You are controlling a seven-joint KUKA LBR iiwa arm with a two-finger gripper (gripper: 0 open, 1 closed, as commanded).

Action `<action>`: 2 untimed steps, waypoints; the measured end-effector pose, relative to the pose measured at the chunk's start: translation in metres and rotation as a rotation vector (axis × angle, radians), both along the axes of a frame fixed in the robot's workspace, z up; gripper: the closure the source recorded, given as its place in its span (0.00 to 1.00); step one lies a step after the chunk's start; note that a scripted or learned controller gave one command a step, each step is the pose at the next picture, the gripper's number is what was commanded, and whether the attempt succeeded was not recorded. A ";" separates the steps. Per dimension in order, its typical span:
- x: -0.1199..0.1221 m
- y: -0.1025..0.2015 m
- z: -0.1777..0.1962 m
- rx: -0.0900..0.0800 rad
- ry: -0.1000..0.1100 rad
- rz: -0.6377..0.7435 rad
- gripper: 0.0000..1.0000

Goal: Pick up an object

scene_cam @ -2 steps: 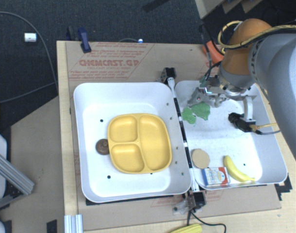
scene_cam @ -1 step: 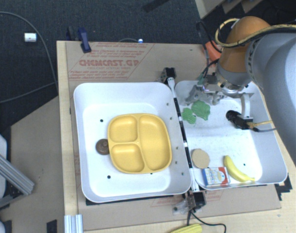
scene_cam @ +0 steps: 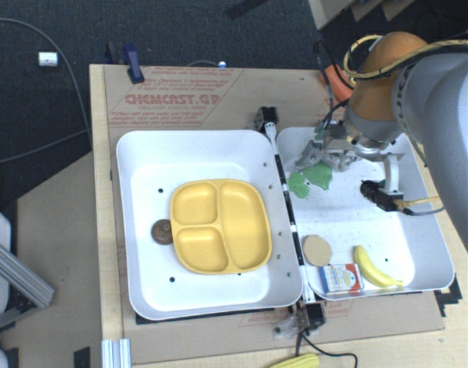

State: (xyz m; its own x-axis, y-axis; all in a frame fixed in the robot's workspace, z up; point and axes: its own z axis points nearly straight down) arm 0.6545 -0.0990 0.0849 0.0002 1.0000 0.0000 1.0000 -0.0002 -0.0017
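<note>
While the grey arm with its orange band [scene_cam: 387, 60] reaches in from the right over the right-hand shallow white bin [scene_cam: 430, 263], its two-finger gripper [scene_cam: 320, 158] sits low at that bin's upper left, just above a crumpled green leafy object [scene_cam: 311, 180] that lies against the bin's left wall; a metal finger seems to touch the green thing's top, but whether the fingers are spread or closed, or have anything between them, cannot be told from this angle; a black cable and a dark fitting [scene_cam: 381, 195] hang from the wrist just right of the green thing; lower in the same bin lie a round tan disc [scene_cam: 318, 250], a small red, white and blue carton [scene_cam: 341, 279] with print too small to read, and a yellow banana [scene_cam: 374, 267], the carton between disc and banana and close to both, all well apart from the gripper; the left-hand shallow white bin [scene_cam: 142, 159] bears a yellow plastic tray with three compartments [scene_cam: 219, 225], and a small brown round object [scene_cam: 162, 231] lies touching the tray's left edge; black clips [scene_cam: 266, 118] sit at the seam between the bins; behind them the brown board of the bench [scene_cam: 173, 98] carries red lettering that reads roughly "CHEMCAST GP", with smaller lines illegible; a blue clamp [scene_cam: 132, 63] grips the board's far left edge.
</note>
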 end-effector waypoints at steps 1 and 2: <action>0.012 -0.004 0.000 0.000 -0.004 0.001 0.00; 0.003 0.005 0.000 0.000 0.000 0.001 0.00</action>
State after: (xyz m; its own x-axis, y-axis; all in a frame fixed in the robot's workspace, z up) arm 0.6579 -0.0941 0.0849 -0.0009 1.0000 0.0004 1.0000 0.0009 -0.0017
